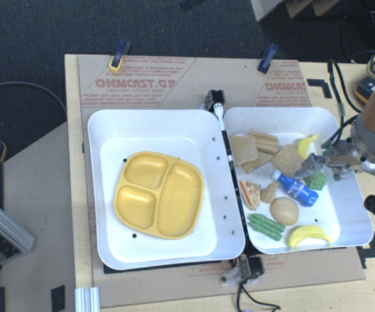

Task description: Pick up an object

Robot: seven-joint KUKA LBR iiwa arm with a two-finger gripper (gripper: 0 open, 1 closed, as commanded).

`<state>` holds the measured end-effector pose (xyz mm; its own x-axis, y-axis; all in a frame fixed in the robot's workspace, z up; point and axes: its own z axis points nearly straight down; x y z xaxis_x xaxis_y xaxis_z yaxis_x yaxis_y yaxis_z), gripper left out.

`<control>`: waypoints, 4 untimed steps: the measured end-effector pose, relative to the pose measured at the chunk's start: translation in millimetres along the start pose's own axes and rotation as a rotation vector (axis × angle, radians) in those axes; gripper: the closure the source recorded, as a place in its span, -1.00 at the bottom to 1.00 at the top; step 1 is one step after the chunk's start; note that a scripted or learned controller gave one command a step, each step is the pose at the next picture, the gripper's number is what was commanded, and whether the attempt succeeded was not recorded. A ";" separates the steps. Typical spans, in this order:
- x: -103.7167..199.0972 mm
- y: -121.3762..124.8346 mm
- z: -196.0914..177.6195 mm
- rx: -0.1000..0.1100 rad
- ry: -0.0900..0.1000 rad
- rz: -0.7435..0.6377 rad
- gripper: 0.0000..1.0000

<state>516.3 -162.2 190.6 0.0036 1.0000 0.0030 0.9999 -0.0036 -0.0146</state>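
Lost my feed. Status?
Gripper low over right bin, nothing visibly held. Blue bottle just below it. Broccoli and bread crowd close.

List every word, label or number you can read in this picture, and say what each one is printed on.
"CHEMCAST GP": red print on the brown protective sheet of the board behind the left bin.
The same red print repeats in further lines and behind the right bin, but there it is too blurred to read.
The blue bottle near the gripper shows no legible label.
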 end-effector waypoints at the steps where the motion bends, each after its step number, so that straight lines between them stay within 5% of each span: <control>1: 0.4 3.2 -7.6 -0.015 -0.003 -0.004 -1.00; 3: 17.5 13.0 91.9 -0.010 -0.001 -0.003 -1.00; 4: 17.8 12.9 106.5 -0.011 -0.001 -0.003 -1.00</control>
<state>527.7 -144.1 84.0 0.0001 1.0000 0.0015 1.0000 -0.0001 -0.0038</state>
